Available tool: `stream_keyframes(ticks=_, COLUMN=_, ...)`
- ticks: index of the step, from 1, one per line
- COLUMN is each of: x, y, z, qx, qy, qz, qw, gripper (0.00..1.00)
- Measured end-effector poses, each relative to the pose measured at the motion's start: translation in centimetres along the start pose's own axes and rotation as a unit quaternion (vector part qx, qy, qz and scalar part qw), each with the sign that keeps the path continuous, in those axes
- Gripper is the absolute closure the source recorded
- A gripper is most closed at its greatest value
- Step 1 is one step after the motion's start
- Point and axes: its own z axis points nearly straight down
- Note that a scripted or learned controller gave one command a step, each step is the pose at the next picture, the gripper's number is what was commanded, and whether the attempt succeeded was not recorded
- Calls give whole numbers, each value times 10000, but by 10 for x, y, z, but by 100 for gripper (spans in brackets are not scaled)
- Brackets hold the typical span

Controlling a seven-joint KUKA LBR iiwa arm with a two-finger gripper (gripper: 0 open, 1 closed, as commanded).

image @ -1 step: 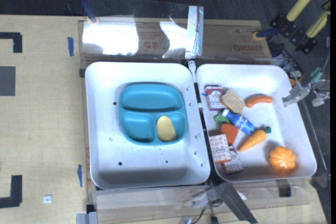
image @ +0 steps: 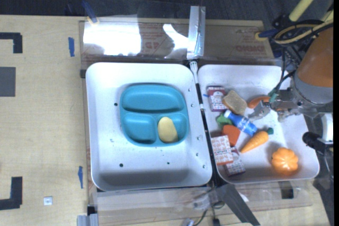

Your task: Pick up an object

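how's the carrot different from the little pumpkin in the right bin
The carrot is long and tapered, lying at a slant; the pumpkin is round and squat. The carrot sits near the middle of the right bin, next to the blue bottle; the pumpkin sits alone near the bin's lower right corner. Both are orange and lie loose in the same bin.
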Motion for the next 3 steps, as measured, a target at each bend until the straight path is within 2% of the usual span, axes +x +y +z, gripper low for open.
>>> stream_keyframes(ticks=1, x=18, y=-31, z=51, qx=-152, qy=-40, qz=-199, qw=9997, gripper=0)
stream_keyframes(ticks=2, x=32, y=-41, z=56, qx=-229, qy=-96, qz=-245, qw=9994, gripper=0)
stream_keyframes(ticks=3, x=-5, y=-40, z=60, qx=-57, qy=-20, qz=276, qw=9996, gripper=0)
